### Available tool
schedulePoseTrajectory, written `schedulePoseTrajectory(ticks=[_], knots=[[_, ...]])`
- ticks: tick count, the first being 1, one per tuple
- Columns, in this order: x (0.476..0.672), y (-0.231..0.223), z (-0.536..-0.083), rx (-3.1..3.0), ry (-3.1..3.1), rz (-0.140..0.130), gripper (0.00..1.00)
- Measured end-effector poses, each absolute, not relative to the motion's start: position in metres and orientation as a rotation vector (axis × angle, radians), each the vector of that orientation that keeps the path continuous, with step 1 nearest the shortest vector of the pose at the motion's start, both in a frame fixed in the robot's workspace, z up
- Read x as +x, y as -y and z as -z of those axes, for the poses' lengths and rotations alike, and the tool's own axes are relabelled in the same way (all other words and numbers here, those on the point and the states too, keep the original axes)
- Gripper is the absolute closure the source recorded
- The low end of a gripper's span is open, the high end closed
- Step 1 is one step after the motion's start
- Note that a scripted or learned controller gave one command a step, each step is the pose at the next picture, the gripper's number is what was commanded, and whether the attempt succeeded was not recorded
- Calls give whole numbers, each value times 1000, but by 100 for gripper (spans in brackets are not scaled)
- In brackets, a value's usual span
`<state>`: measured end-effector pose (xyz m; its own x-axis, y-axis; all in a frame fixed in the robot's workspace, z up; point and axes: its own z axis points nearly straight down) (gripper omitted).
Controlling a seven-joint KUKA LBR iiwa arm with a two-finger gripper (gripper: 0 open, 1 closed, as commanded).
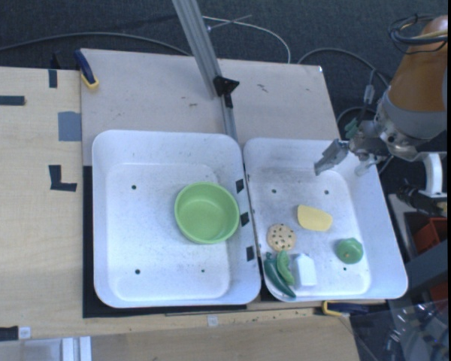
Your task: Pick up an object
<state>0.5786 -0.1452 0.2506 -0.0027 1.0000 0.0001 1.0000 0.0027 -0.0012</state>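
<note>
Jaws point(337, 156) hang over the far edge of the right bin point(376, 201), pointing down and to the left from the grey and orange arm point(417, 89) that comes in from the right; whether they stand apart or closed I cannot tell, and nothing shows between them. Every candidate for the pick lies on the near side of them. Closest is a yellow wedge-shaped piece point(314, 218), almost straight toward the near edge, its long axis running left to right and slightly tilted. Beyond it, near and to the left, sits a round cookie point(281, 238); near and to the right, a small green ball-like object point(349, 250). At the bin's near edge a green pepper-like item point(283, 269) touches a small white block point(305, 269). A green bowl point(206, 213) sits well apart in the left bin point(120, 201). My judgement: the yellow piece is the shortest reach, needing mostly a descent toward the near side.
</note>
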Motion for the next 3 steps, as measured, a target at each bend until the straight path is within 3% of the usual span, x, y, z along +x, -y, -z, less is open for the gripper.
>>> schedulePoseTrajectory(ticks=[1,3], knots=[[579,145,-251,-2218,2224,-1,0],[572,139,-139,-2215,2218,-9,0]])
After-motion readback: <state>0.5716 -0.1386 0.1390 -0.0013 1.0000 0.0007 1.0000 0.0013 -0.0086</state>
